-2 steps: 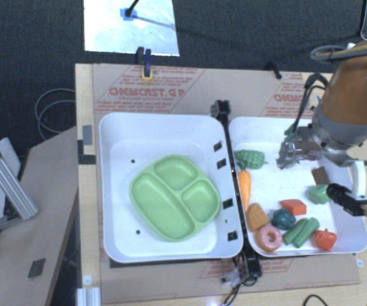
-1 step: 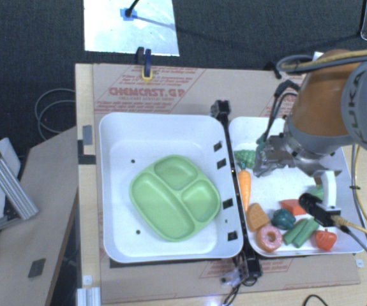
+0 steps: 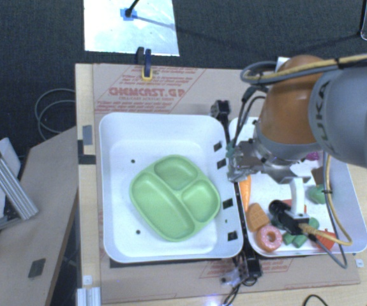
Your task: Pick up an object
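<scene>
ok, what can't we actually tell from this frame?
- Gripper fingers: hidden under the arm's orange band and wrist, so open or shut is unreadable.
- Right bin: its far half is covered by the arm; the pink donut, orange carrot and green pieces show, others may lie beneath.
- Magenta scrap at the wrist: too little visible to identify.
- Green divided plate in left bin: fully visible.

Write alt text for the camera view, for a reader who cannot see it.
A grey robot arm with an orange band reaches over the right white bin, which holds toy food including a pink donut and an orange carrot. The left bin holds a green divided plate.
</scene>
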You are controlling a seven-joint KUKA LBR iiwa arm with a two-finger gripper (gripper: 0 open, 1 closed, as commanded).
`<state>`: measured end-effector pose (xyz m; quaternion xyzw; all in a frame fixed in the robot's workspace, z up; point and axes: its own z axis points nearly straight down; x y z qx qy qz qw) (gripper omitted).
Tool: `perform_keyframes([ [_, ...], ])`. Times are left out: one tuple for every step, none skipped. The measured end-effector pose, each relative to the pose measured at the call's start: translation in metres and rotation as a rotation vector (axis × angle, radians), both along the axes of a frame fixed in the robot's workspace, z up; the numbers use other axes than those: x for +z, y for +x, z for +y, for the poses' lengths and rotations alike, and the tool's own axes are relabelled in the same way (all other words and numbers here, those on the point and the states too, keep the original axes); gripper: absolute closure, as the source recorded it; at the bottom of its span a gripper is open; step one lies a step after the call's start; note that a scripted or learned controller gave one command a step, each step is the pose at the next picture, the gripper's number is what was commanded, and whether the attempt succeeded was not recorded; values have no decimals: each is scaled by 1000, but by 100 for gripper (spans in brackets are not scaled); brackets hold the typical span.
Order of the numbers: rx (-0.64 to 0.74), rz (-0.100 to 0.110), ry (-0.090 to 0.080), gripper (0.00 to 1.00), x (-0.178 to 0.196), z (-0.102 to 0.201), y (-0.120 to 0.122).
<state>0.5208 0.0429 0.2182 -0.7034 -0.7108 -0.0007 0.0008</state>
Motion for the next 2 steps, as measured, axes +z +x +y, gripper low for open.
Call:
perform_keyframes([
  [-2, -1, -1, 100, -3, 30, 3],
  [-5, -2, -1, 100, 7, 33, 8],
])
